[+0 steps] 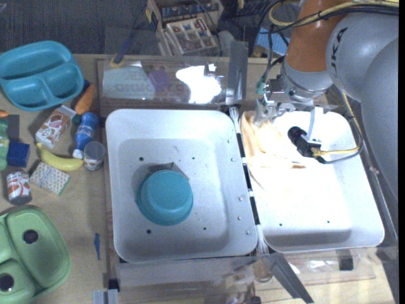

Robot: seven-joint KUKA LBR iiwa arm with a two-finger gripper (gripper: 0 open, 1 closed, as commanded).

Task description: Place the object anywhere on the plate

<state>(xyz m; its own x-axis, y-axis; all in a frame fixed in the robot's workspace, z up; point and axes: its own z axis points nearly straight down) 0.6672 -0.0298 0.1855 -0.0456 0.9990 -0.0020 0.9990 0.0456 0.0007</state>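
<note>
A round teal plate [166,197] lies in the left white bin [126,138], a little left of its middle. The arm reaches over the right bin [329,227], and my gripper [266,111] hangs low at that bin's far left corner. Right under it, along the bin's left wall, lies a pale peach object [253,141]; glare washes out its shape, and I cannot tell whether the gripper touches it. A black fitting with a yellow cable [302,141] hangs beside the wrist.
The wall between the two bins [243,163] runs just left of the gripper. A clear plastic panel [164,81] stands behind the left bin. On the bench to the left lie a blue tray [41,75], a banana [58,159], cans and green dishes [28,252].
</note>
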